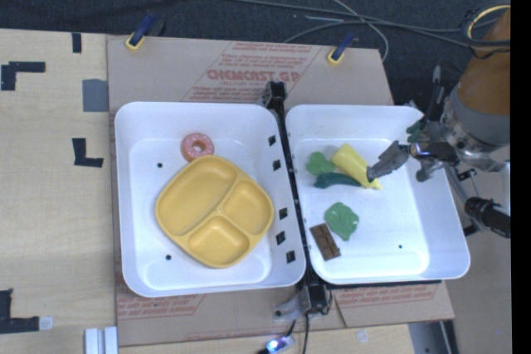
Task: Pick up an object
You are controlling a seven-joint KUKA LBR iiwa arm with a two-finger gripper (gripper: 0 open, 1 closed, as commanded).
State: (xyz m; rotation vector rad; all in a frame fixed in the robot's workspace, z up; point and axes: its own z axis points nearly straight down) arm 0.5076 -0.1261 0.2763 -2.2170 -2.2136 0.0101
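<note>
Step in hand: approach to a grasp. The hand (380,171) sits low in the right bin (431,261), its dark tip touching or just beside the yellow wedge (351,163). Whether it is released or clenched cannot be told — the tip is small and blurred. The green pieces (323,170) lie against the wedge, on the side away from the hand. Next move — likely closing on the wedge, then lifting clear. The arm (485,95) is cut off by the frame edge.
</note>
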